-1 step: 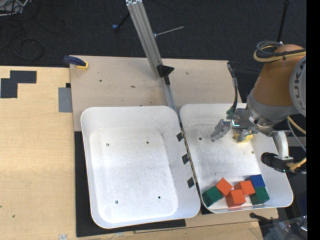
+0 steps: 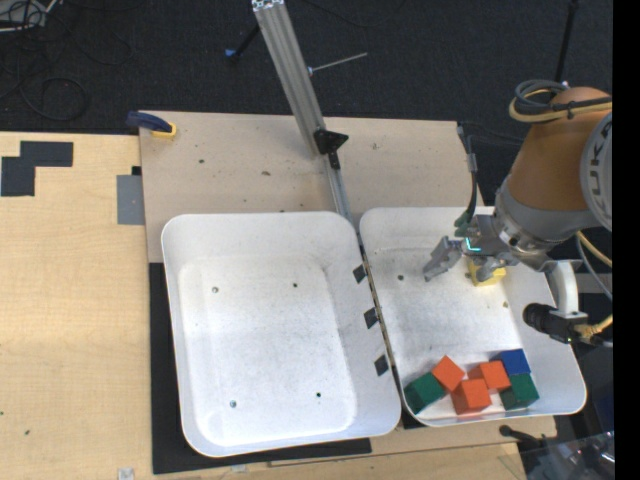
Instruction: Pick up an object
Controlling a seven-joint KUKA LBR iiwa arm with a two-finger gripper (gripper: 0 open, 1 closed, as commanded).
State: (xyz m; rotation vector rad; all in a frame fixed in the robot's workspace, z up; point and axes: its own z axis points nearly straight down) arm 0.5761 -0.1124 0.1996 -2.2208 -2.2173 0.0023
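My gripper (image 2: pixel 466 265) hangs over the upper part of the right bin (image 2: pixel 440 308), its fingers spread open, one grey finger (image 2: pixel 438 260) reaching left. A small yellow block (image 2: pixel 487 274) lies in the bin just under the gripper's right side; it is not clearly between the fingers. In the bin's near right corner sits a cluster of blocks: a green one (image 2: pixel 425 391), three orange ones (image 2: pixel 448 373) (image 2: pixel 472 396) (image 2: pixel 494 375), a blue one (image 2: pixel 514 362) and another green one (image 2: pixel 520 393).
The left bin (image 2: pixel 265 328) adjoins the right one, with black clips (image 2: pixel 370 318) along the shared rim. A slanted aluminium bar (image 2: pixel 295 73) rises behind the bins. A blue and yellow clamp (image 2: pixel 152 123) sits at the bench's far left corner.
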